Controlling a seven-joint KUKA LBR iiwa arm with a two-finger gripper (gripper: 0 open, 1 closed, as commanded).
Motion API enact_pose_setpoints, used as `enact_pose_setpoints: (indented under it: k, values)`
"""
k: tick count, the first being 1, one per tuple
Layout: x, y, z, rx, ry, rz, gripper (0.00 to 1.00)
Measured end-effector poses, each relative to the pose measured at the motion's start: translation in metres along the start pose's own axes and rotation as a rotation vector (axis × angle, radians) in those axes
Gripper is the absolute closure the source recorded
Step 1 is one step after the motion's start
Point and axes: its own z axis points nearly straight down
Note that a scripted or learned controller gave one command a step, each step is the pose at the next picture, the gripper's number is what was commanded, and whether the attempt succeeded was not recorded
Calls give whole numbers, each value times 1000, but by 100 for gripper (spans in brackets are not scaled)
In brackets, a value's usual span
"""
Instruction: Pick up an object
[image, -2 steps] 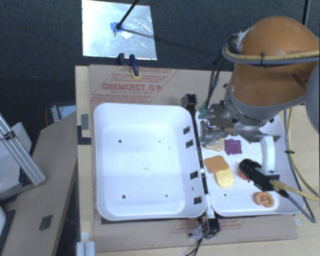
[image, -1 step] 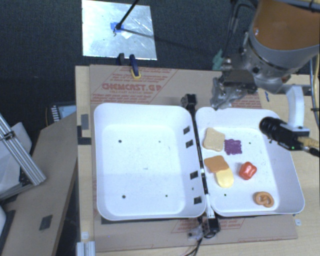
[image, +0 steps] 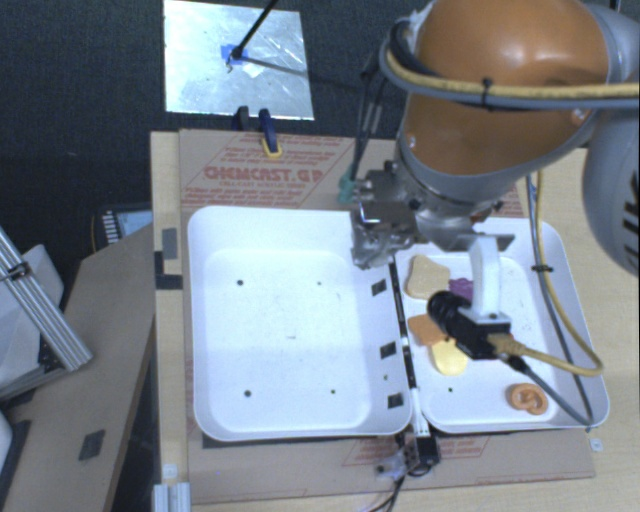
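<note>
Orange-banded wrist (image: 510, 80) over the bins' shared rim: approach step.
Gripper (image: 375, 240) state cannot be told; candidate objects, tan slice (image: 428, 272) and yellow piece (image: 449, 357), lie in right bin (image: 575, 300). Next: align, descend.

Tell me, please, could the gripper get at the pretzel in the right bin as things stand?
Probably yes. The pretzel lies alone near the right bin's front corner, apart from the other items, with nothing on top. The gripper sits over the bins' divider, farther back, so it would need to travel.

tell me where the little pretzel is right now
The pretzel lies in the right bin, near its front right corner, apart from the yellow piece.
</note>
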Motion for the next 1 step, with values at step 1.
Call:
enact_pose_setpoints:
  k: [1]
  values:
    - [-7,1,-113,-17,4,4,100]
